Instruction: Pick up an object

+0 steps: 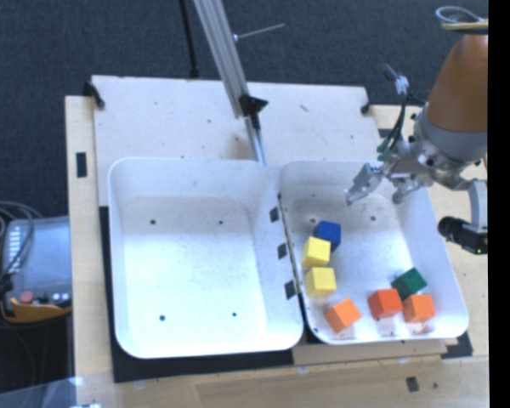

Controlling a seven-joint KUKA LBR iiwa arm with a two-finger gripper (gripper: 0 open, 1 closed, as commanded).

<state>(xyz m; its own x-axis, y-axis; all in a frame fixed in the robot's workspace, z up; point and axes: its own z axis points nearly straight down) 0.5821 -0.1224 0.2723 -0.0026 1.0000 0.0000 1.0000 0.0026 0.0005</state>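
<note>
Orange block (343,314) sits nearest the camera, at the near rim of the right bin (442,253), just left of two more orange blocks: one (384,303) toward the middle and one (419,308) toward the right wall, these two nearly touching. Dark green block (410,280) lies just behind that pair, touching or almost touching them

Gripper (379,185) hangs over the far part of the right bin, fingers spread apart with nothing between them. Left finger (362,183) points down-left toward the bin floor; right finger sits beside it toward the arm. Whether the tips touch the floor cannot be told from this angle

Relative to the fingers: blue block (328,233) is the closest object, below-left of the tips and apart from them. Yellow block (317,251) touches the blue one on its near-left side. Second yellow block (321,280) lies just nearer the camera than the first, close by the divider between bins. All seven blocks rest on the bin floor; none lies under or between the fingers

Outward: grey wrist with cabling above the gripper, orange band (459,79) above that, arm coming in from the right. Left bin (195,253) adjoins the right bin along a shared edge. Both stand on a pale board (178,117) on the bench. Slanted aluminium strut (223,45) runs from the top of the view down to the junction of the bins. Grey box with cables (34,262) lies on the dark carpet at far left
</note>
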